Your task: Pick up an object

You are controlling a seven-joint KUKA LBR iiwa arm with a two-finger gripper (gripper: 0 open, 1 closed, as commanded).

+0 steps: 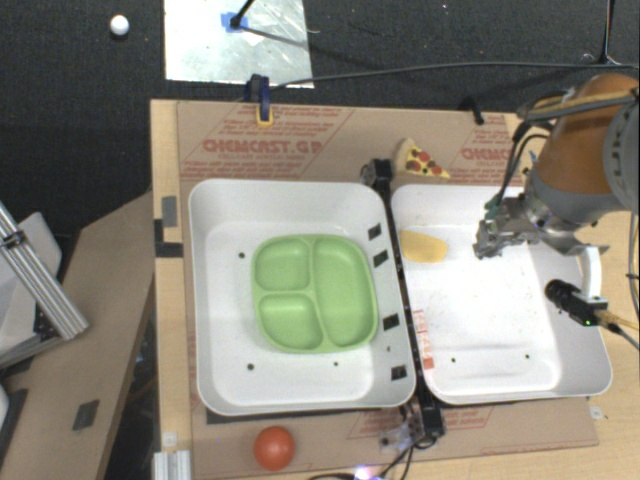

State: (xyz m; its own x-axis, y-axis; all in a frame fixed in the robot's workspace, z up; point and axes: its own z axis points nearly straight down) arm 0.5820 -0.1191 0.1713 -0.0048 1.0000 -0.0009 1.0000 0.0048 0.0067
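A pale yellow oval object point(424, 247) lies in the right bin point(500, 368), near its upper left corner. My gripper point(490, 238) hangs over the same bin, a short way to the right of the yellow object and apart from it. A green divided tray point(313, 292) rests in the middle of the left bin point(215, 268).
A toy pizza slice point(421, 160) lies on the board behind the bins. An orange-red ball point(273, 447) sits on the bench in front of the left bin. A black fitting point(572, 302) sticks out by the right bin's right wall. Cables run behind the arm.
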